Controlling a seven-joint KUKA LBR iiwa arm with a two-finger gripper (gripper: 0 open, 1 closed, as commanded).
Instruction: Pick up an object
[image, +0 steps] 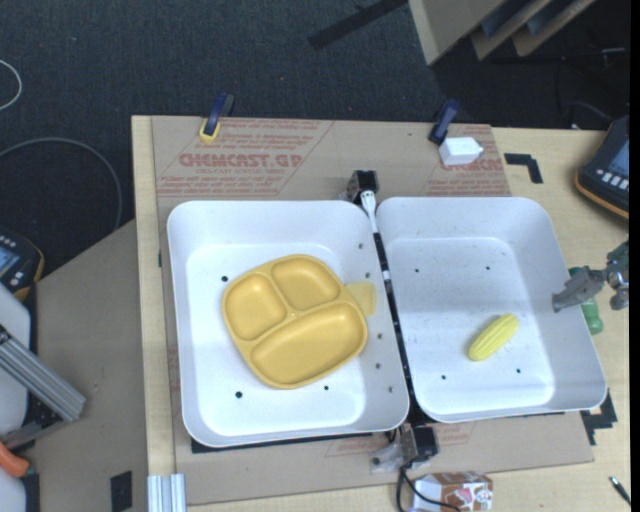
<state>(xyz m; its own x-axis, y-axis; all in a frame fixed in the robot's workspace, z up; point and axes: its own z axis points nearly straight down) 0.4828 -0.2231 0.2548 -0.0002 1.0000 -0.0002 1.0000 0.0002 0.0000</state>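
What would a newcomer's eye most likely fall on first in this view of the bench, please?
Probably the yellow divided plate, which lies in the left bin and takes up much of its floor. Next comes the yellow toy corn cob, lying alone in the right bin, toward its front right. The pincer sits at that bin's right rim, apart from the corn.

1. Left bin (190, 300): white.
2. Right bin (520, 230): white.
3. Divided plate (292, 320): yellow.
4. Toy corn cob (493, 336): yellow.
5. Tabletop (300, 155): tan board, red printed lettering.
6. Floor (100, 60): dark carpet.
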